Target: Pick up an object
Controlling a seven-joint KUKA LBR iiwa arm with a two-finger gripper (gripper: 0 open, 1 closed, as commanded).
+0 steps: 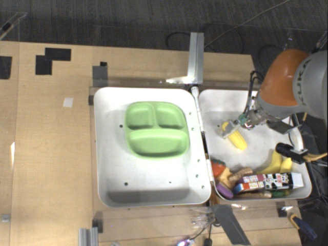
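Spreading across the picture, the wooden bench (46, 152) carries two shallow white bins side by side, with a dark carpeted floor beyond its far edge. The left bin (110, 186) holds a green divided plate (155, 128) lying flat a little above its middle, with three compartments showing. The right bin (218, 104) sits just beside it, the two rims touching along a metal strip between them.

The arm (300, 81), grey with its orange band, comes in from the right over the upper part of the right bin. At its end the gripper (247, 121) hangs low above the bin floor, near the bin's middle; whether it is spread or closed I cannot tell, as the tip is small and cluttered, and nothing can be seen held in it.

Just below and left of the gripper lies a yellow corn cob (237, 139), tilted, with a small pale object (225, 129) touching its upper left end. Along the bin's near edge a long printed box (269, 181) lies flat. A banana (278, 162) rests above its right half, a brown object (234, 176) lies to its left, and a red piece (217, 167) and a purple piece (224, 190) sit in the near left corner
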